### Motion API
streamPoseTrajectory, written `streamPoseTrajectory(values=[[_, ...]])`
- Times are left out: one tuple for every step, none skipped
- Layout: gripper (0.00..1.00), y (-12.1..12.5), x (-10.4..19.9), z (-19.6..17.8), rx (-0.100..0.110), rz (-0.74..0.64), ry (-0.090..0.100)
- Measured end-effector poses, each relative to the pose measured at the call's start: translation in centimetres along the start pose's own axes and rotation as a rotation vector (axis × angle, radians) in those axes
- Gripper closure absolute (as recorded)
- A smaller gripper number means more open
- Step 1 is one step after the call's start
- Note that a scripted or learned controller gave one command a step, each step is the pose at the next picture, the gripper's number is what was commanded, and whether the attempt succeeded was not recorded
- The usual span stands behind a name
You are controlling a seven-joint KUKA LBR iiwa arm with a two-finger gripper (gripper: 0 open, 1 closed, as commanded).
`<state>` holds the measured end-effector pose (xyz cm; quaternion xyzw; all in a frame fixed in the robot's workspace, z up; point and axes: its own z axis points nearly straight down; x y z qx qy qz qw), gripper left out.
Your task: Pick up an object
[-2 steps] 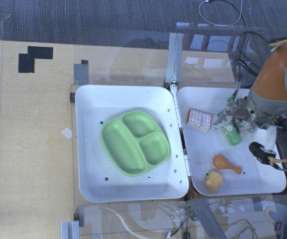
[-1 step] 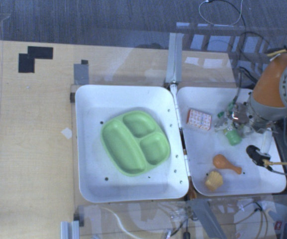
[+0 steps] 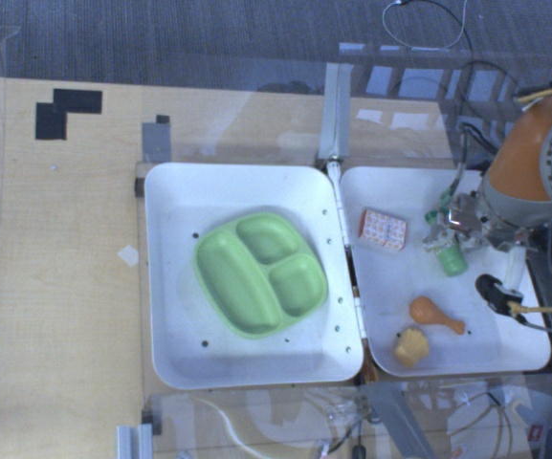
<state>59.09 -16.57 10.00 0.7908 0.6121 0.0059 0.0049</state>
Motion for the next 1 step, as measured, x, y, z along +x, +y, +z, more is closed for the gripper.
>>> streamPoseTrajectory(values=[[1.00, 1.06, 5.81, -8.70, 0.010, 0.080, -0.003]])
